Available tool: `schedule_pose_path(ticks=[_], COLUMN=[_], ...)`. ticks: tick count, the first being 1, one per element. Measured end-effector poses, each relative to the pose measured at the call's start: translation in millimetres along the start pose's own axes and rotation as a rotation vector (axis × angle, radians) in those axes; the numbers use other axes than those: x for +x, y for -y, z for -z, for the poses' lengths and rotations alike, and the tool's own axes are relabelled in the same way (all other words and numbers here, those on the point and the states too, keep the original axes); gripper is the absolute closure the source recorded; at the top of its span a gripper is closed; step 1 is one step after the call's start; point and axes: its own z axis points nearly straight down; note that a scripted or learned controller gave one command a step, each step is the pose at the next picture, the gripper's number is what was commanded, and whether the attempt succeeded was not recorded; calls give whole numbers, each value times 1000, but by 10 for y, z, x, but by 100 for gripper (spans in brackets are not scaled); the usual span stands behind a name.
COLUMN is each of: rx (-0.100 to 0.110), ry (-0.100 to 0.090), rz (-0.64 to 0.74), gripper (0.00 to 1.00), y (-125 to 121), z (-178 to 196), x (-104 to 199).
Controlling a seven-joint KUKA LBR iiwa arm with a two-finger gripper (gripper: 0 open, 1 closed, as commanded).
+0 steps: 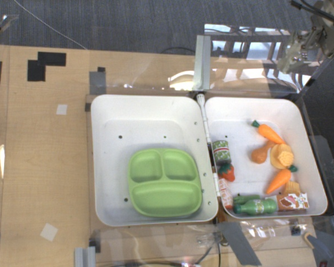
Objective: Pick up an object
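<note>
The right bin holds several toy foods. A carrot lies near its far right, with a brown drumstick and a yellow corn piece below it. A second carrot lies nearer the front. Along the front wall lie a green bottle and a red-and-white carton. By the left wall are a green-labelled can and a strawberry. My gripper hangs high beyond the bin's far right corner, apart from every object.
The left bin holds a green divided plate toward its front. A metal post and a rail frame stand behind the bins. Wooden bench top spreads out to the left.
</note>
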Motion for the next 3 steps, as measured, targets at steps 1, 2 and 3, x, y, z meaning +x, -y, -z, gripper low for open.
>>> schedule_pose_path(ticks=[1, 2, 3], rx=[-7, -2, -1], ry=[-40, -23, -13], rz=[56, -25, -23], gripper=[100, 100, 100], y=[304, 105, 96], z=[-1252, -566, -434], x=[380, 30, 8])
